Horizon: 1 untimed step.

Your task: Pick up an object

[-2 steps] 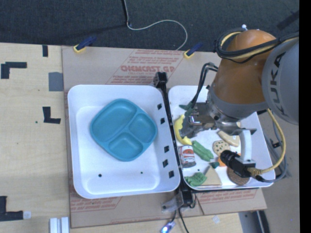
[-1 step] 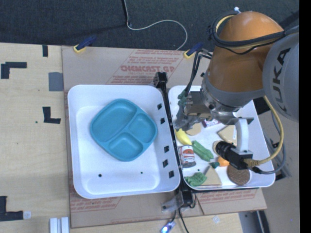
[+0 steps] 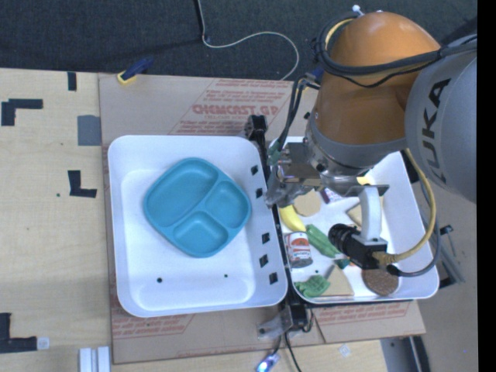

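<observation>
Orange-banded arm [image 3: 372,76] hides its gripper [image 3: 298,184], grip unclear, seemingly above banana [image 3: 291,218]

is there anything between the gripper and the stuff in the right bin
Nothing visible separates them. The gripper sits low at the right bin's left side, directly over the banana, with the small can just beyond it.

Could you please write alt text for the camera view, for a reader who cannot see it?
A grey and orange robot arm reaches down over the right white bin, which holds a banana, a small can and other small items. The left white bin holds a blue divided plate.
</observation>
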{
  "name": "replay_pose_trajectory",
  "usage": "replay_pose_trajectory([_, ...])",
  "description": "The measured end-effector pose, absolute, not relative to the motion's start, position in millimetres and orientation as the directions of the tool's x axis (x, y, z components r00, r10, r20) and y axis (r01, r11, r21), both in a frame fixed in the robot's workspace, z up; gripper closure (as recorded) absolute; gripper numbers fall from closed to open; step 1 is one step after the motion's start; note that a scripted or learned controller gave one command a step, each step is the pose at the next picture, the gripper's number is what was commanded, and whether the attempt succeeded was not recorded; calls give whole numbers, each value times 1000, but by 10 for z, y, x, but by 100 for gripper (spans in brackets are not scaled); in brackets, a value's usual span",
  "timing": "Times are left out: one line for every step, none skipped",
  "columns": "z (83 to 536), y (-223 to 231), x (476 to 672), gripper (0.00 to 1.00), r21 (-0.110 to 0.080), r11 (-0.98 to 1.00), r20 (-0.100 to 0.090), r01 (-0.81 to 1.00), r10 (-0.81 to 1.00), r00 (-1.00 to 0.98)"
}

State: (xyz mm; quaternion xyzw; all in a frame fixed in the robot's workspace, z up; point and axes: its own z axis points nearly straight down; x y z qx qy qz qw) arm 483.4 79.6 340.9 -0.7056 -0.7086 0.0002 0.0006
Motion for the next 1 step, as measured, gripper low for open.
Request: replay_pose_trajectory([4279, 709, 4843, 100, 8, 1, 1, 1000, 1000, -1])
